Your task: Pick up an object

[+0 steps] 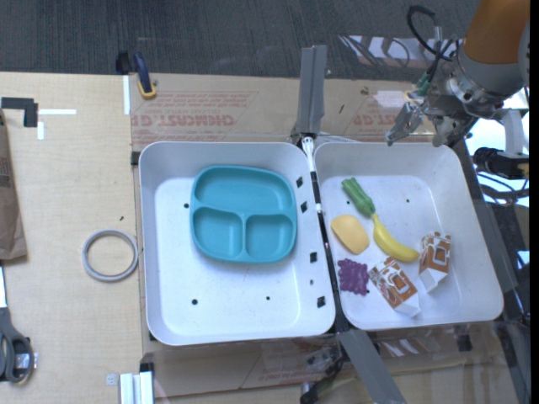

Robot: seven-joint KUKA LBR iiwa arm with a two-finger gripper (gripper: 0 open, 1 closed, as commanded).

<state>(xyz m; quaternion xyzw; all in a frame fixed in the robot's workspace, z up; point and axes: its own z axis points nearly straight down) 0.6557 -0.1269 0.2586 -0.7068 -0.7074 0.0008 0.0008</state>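
Hangs above the far edge of the right shallow white bin (472,225): two-finger gripper (418,129) on the grey arm with the orange band (497,23), reaching in from the upper right. Fingers spread apart, pointing down and outward, with nothing between them.

Below and a little left of the gripper, inside the right bin: a green pepper-shaped toy (358,196), lying at a slant. Just below that, a pale yellow rounded lemon-like piece (351,233), touching or nearly touching a yellow banana (392,241) curving toward the near right. Further down from the gripper, near the front wall: a purple bunch of grapes (353,276), an orange-and-white patterned carton (395,286) beside it, and a second orange-and-white patterned carton (434,257) to the right, directly below the gripper. All well apart from the fingers.

Far to the gripper's left, in the left shallow white bin (168,310): a teal plastic divided plate (244,215) with three compartments, lying flat.

Beyond that, on the wooden bench (67,175): a grey ring of tape (110,254).
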